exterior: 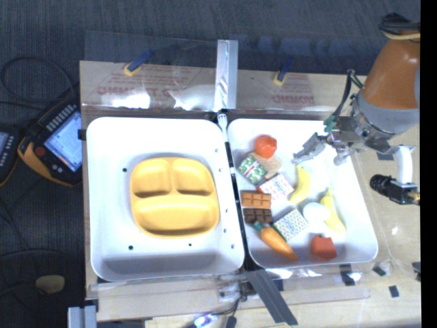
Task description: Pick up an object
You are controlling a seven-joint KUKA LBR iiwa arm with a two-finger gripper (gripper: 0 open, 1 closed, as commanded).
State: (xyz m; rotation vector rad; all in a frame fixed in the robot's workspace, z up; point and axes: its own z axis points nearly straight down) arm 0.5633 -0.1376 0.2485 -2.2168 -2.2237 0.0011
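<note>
The right bin (362, 203) holds several toy foods: a red tomato (265, 145), a green carton (252, 169), a white and red carton (276, 186), two bananas (301, 183) (332, 210), a white egg (315, 212), a brown waffle (256, 207), a patterned box (291, 224), a carrot (276, 241) and a red block (323, 247). My gripper (322, 154) hangs over the bin's upper right part, above and to the right of the nearer banana. It is open, its fingers spread, with nothing between them.
The left bin (102, 183) holds a yellow divided tray (175, 195). A divider rail (232, 183) runs between the bins. A handheld controller (58, 142) lies off the bench at the left. A black fitting (392, 186) sits right of the right bin.
</note>
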